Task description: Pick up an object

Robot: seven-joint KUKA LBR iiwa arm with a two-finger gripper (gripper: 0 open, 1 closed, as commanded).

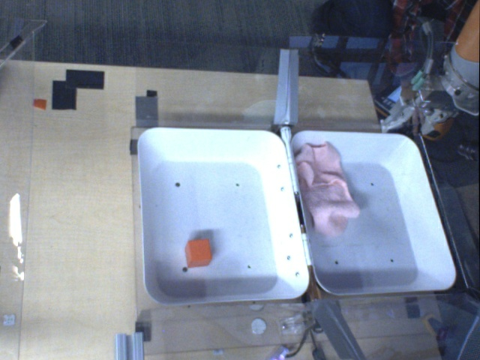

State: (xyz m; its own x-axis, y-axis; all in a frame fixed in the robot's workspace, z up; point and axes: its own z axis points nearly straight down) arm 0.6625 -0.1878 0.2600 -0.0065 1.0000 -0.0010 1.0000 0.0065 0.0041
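Observation:
A small orange block [199,253] lies in the left bin [161,201], near its front left corner. A crumpled pink cloth [326,188] rests in the right bin [405,223], against its left wall. My gripper [418,117] hangs at the view's upper right, just beyond the right bin's far right corner. It is well apart from both the cloth and the block, and nothing shows in its grasp. The arm's grey wrist with the orange band [463,58] stands above it at the frame's edge.
A metal divider post [286,88] rises behind the seam between the bins. Black markers [75,87] and a small orange tag [40,104] sit on the wooden bench at the far left. Cables and clutter [405,21] lie behind the right bin.

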